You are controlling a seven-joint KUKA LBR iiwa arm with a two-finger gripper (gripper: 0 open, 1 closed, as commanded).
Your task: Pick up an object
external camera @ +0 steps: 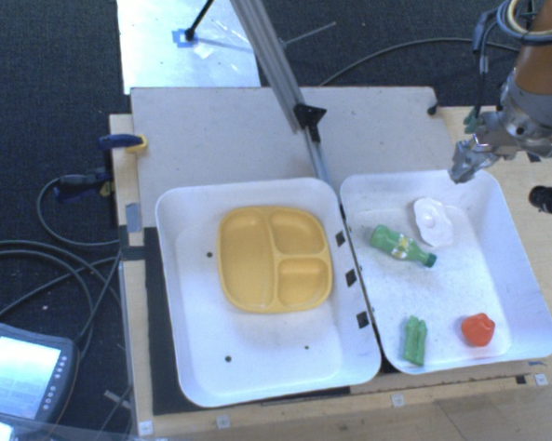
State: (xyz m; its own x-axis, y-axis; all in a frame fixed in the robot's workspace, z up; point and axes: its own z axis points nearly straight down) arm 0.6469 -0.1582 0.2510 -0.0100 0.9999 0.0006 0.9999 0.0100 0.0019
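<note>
Tool poised over the right bin's far rim; its opening I cannot tell. I would descend squarely on the white object nearest it. Green bottle lies just beside, crowding that approach; red piece and green piece sit well apart.

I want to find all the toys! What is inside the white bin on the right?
Inside the right bin: a green bottle, a white cup-like thing, a small green piece and a red toy. What lies under each stays covered.
</note>
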